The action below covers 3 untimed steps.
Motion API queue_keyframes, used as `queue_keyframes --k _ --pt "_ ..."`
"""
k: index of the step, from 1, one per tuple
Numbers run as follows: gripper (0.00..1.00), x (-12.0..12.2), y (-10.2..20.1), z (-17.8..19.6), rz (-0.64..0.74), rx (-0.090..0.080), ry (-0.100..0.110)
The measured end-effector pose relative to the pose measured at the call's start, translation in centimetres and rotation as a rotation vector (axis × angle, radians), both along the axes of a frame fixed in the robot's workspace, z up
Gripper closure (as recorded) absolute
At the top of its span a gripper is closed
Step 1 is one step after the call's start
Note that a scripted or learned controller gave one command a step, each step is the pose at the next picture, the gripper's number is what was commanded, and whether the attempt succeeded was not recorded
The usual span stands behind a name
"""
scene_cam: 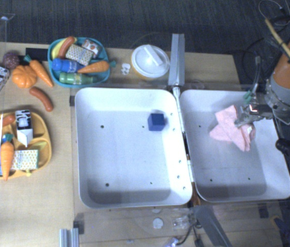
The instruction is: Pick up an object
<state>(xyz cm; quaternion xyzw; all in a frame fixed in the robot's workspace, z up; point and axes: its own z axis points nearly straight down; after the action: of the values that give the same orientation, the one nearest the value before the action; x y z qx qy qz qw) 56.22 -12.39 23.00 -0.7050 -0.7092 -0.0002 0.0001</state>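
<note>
My grey KUKA arm [289, 94] shows a broad orange band above the wrist, rounded and glossy, with a pale grey ring beneath it. Below that I see the small metallic two-finger gripper [248, 118], dull silver with a tiny green spot and a reddish glint on its body. Thin dark cables loop just beside the orange band, and black housing sits below the grey ring.
</note>
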Motion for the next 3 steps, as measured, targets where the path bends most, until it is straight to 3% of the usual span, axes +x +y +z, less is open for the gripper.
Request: queue_keyframes --k 1,2,3 --pt "0.00 3.7 -4.6 -12.9 0.000 -0.005 -0.017" --pt "0.00 3.7 -3.5 -13.3 0.170 -0.012 -0.028" --pt "1.00 3.9 -3.4 -12.1 0.170 -0.014 -0.034"
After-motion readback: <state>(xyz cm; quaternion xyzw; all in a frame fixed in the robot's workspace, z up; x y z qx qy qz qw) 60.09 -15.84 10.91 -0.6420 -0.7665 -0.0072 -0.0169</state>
